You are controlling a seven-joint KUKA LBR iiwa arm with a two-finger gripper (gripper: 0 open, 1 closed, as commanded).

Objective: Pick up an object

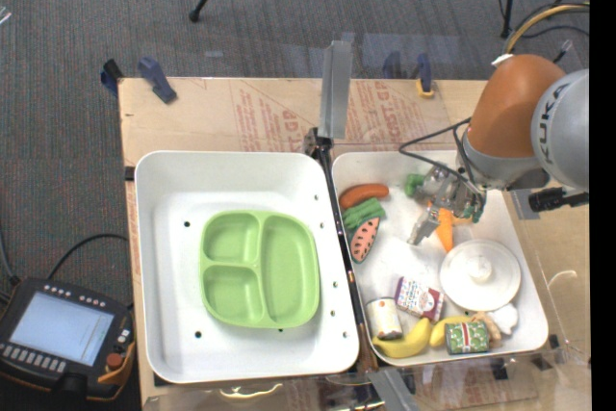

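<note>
Camera view puts my gripper (430, 228) low in the right white bin (532, 298), directly over the orange toy carrot (445, 231). I cannot tell its grip state; the carrot's long axis runs toward the round white lidded bowl (480, 274).

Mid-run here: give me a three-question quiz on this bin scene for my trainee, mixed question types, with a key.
1. True or false: the green divided plate lies in the right bin.
2. Multiple choice: the pincer hangs over A) the left bin, B) the right bin, C) bare bench.
3. Fill in: the watermelon slice lies just below the ____.

Key: 1 false, it lies in the left bin. 2 B, beside the carrot. 3 sausage.
</note>
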